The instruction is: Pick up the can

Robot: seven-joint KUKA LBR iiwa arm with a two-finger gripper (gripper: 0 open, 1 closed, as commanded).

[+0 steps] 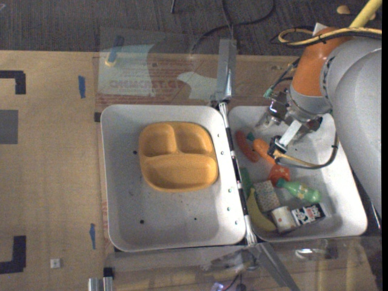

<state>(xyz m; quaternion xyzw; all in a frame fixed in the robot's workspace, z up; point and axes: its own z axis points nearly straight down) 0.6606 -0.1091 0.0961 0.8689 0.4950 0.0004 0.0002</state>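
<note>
The can (pixel 280 218) is a small pale cylinder with a dark band, lying on its side near the front of the right bin (pixel 345 180). It lies between a yellow banana (pixel 259 216) and a black-and-white carton (pixel 310 213). My gripper (pixel 267 122) hangs over the back left part of the right bin, just above an orange carrot (pixel 262 151). It is well behind the can and apart from it.
The right bin also holds a red piece (pixel 243 142), a tomato (pixel 279 174), a green bottle (pixel 301 191) and a speckled grey block (pixel 266 194). The left bin (pixel 121 211) holds an orange divided plate (pixel 177 156). A metal rail (pixel 233 174) separates the bins.
</note>
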